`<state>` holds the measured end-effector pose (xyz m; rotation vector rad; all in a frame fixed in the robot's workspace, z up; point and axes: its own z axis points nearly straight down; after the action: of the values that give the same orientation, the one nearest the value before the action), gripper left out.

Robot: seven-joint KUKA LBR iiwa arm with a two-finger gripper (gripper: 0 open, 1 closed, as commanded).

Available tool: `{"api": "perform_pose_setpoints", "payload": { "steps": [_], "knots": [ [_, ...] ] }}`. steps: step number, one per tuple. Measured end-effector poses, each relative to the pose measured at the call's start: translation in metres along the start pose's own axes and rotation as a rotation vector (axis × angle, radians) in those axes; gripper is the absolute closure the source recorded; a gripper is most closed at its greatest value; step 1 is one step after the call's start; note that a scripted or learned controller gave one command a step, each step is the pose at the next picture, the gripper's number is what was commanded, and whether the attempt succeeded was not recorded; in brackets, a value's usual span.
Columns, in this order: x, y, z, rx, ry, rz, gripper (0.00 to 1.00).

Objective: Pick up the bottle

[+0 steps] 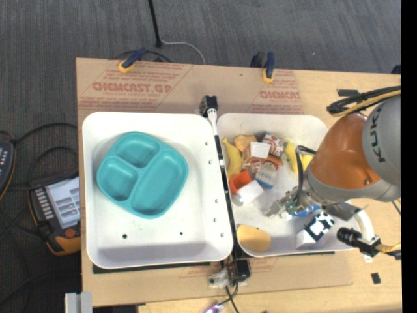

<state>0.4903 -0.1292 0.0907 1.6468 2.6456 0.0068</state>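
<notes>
A small bottle [266, 173] with a pale body, a blue label and an orange-brown end lies on its side in the middle of the right bin [313, 124], among other items. My gripper [284, 208] hangs low in the same bin, just below and to the right of the bottle and a short gap from it. The grey arm with its orange band [342, 156] covers the bin's right part. Nothing shows held in the gripper.
Around the bottle lie a banana [230, 157], a red cup [239, 183], a white box [259, 150] and a yellow piece [290, 151]. A tan rounded object [253, 238] sits at the bin's front left. The left bin [104, 243] holds a teal divided plate [142, 173].
</notes>
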Motion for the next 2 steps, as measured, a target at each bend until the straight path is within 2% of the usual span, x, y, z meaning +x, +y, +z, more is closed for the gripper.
{"api": "perform_pose_setpoints", "payload": {
  "steps": [1,2],
  "knots": [
    [-0.0127,-0.0063,0.0004,-0.002,0.009,-0.352,1.00],
    [-0.0128,-0.0085,0.0016,0.004,0.012,-0.352,0.00]
  ]
}}
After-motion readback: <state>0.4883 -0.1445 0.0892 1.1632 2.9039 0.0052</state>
